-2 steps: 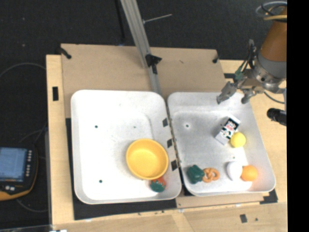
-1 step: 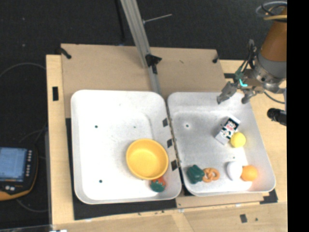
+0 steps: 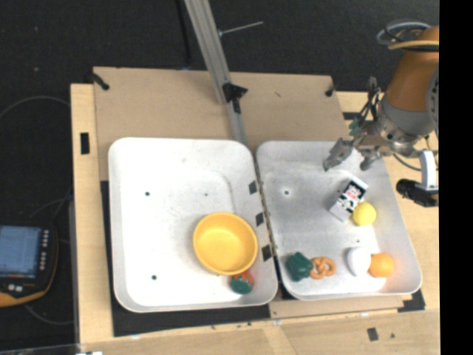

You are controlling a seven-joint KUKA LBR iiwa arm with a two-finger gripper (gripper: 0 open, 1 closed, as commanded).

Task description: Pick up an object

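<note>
Lemon (image 3: 363,214) lying in the right bin (image 3: 295,168) against a small printed box (image 3: 348,198) looks light, firm and apt to roll, so it is best gripped across its middle, while the claw (image 3: 353,154) hangs spread and empty just above.
</note>
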